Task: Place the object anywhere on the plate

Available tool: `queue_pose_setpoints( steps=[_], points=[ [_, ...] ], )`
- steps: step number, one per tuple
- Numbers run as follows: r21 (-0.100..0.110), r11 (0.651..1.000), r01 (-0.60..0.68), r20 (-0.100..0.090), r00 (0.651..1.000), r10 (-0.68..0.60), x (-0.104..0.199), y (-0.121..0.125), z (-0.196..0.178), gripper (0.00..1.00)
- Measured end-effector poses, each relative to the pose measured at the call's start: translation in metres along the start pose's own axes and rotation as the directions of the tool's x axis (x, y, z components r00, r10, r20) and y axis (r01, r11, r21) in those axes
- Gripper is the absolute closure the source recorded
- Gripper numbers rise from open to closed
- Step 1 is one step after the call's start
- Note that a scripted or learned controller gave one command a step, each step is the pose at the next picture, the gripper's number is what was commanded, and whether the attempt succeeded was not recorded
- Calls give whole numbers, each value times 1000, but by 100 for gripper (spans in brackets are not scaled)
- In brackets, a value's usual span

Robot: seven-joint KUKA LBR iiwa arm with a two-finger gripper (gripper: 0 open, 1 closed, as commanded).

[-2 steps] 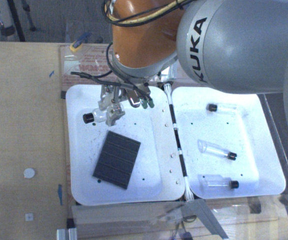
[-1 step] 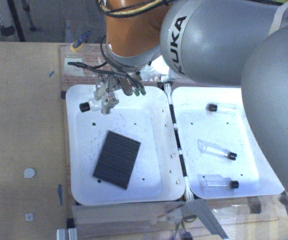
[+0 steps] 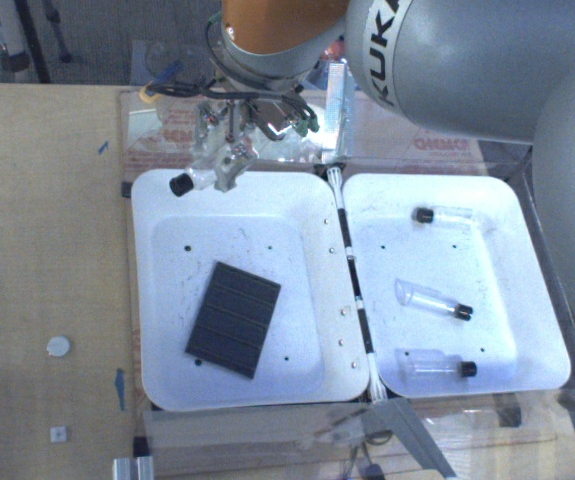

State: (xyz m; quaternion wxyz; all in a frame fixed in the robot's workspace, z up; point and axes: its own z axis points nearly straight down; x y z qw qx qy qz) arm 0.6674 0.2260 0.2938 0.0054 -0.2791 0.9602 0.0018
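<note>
A dark grey ribbed rectangular plate (image 3: 234, 318) lies flat in the left bin (image 3: 162, 368), slightly turned. My gripper (image 3: 224, 168) hangs over the far rim of that bin, well behind the plate. It is shut on a clear tube with a black cap (image 3: 181, 183). The tube pokes out sideways to the left of the fingers, with the capped end over the bin's far left corner. The arm's orange band and grey body cover the area behind the gripper.
The right bin (image 3: 542, 363) holds three more clear black-capped tubes: one at the far side (image 3: 442, 214), one in the middle (image 3: 432, 300), one near the front (image 3: 437, 367). A small white disc (image 3: 58, 346) lies on the bench at left.
</note>
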Motion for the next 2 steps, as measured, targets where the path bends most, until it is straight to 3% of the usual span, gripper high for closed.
queue_pose_setpoints(
  steps=[1, 2],
  points=[
    [0, 994, 109, 0, 994, -109, 0, 1, -42, 100],
    [0, 995, 104, 11, 994, -104, -2, 0, -54, 100]
  ],
)
